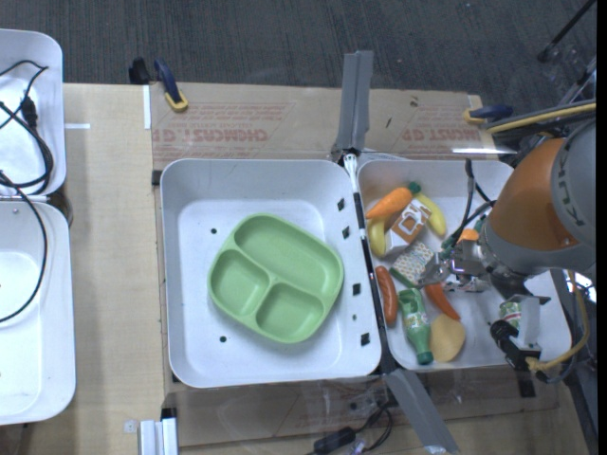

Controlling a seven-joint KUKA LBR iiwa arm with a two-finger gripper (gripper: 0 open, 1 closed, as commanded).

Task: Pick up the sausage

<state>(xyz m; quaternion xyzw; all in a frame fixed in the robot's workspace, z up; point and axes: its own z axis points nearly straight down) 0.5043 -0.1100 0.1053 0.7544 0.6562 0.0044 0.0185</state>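
Jaw state cannot be told: the gripper (446,271) is low in the right bin (560,335), its tip lost among the toy food.

Camera view: the sausage (387,295), reddish orange, lies along the right bin's left wall, just left of the gripper and touching nothing of it. A green bottle (414,322) lies just beside it. A carrot (392,202) and a banana (433,212) rest farther up. The left bin (190,349) holds a green divided plate (275,278).
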